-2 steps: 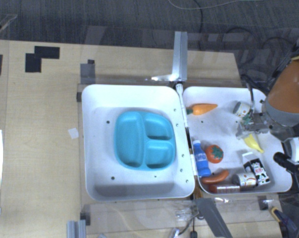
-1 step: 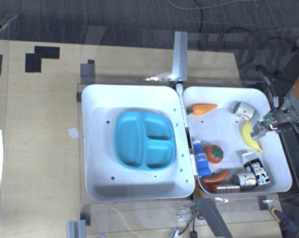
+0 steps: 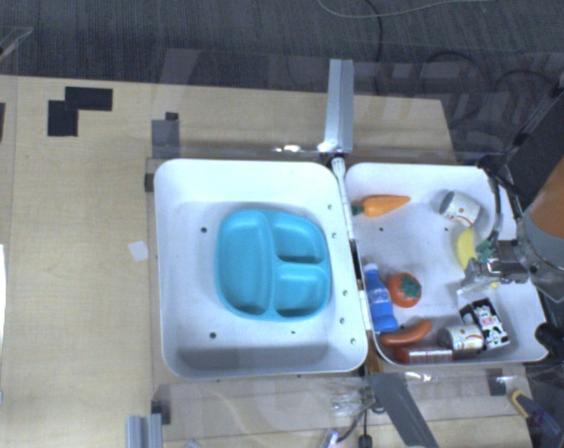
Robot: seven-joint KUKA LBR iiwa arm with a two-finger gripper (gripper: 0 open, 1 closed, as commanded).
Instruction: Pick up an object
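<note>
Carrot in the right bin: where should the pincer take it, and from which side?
Grip the carrot across its orange middle, coming straight down. It lies flat, lengthwise left to right, with bare bin floor in front and behind, so fingers fit astride its narrow width.

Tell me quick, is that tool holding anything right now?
Tool: over the right bin, near the banana; open or closed cannot be told, nothing visibly held.
</note>
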